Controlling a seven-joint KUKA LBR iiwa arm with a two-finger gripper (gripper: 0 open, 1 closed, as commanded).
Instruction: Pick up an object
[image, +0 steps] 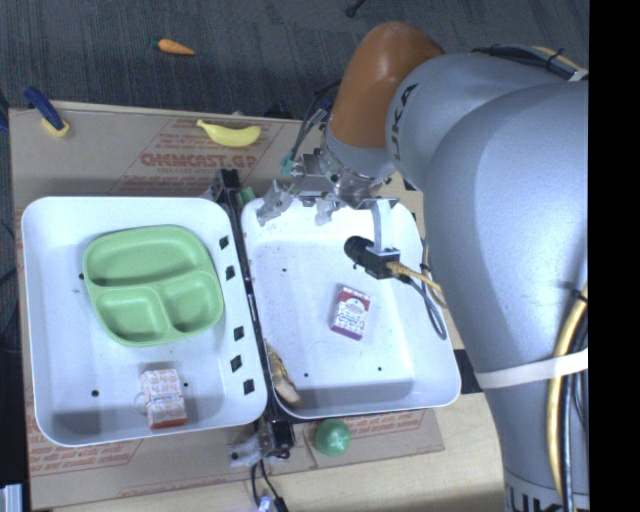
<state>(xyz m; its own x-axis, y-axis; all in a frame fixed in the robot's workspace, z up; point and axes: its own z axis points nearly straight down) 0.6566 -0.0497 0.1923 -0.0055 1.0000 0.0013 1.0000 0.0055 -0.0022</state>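
The two-finger gripper (298, 208) of the grey arm hangs over the far left corner of the right shallow white bin (430, 375). Its fingers (270, 209) stand apart and nothing is between them. A small red and white card packet (350, 312) lies flat near the middle of this bin, apart from the gripper, on its near side. In the left white bin (40, 330) lie a pale green divided plastic tray (150, 283) and, nearer, a small orange and white packet (163, 397). A yellow toy banana (230, 132) lies beyond the bins. A green ball (332, 437) lies just outside the right bin's near edge.
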